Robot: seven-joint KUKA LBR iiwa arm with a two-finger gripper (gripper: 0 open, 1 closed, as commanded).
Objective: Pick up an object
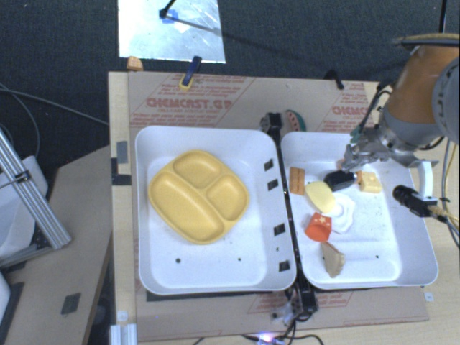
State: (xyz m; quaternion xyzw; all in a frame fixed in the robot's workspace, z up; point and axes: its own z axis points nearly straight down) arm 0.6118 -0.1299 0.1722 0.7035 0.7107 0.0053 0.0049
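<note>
Here the gripper (352, 165) is hanging low in the right bin (413, 264), right at a black object (338, 180); whether it is open or closed I cannot tell. Crowding close around are a yellow oval piece (320, 196), an orange cracker (297, 180), a tan block (370, 182), a red piece (318, 227) and a brown chunk (331, 259). A yellow divided plate (198, 195) is lying in the left bin (165, 272).

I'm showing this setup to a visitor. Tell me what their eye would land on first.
The big yellow divided tray sits alone in the left bin. A cluster of small items crowds the right bin: a yellow oval piece, a red block. The grey arm's gripper hangs over that bin's far edge.
</note>
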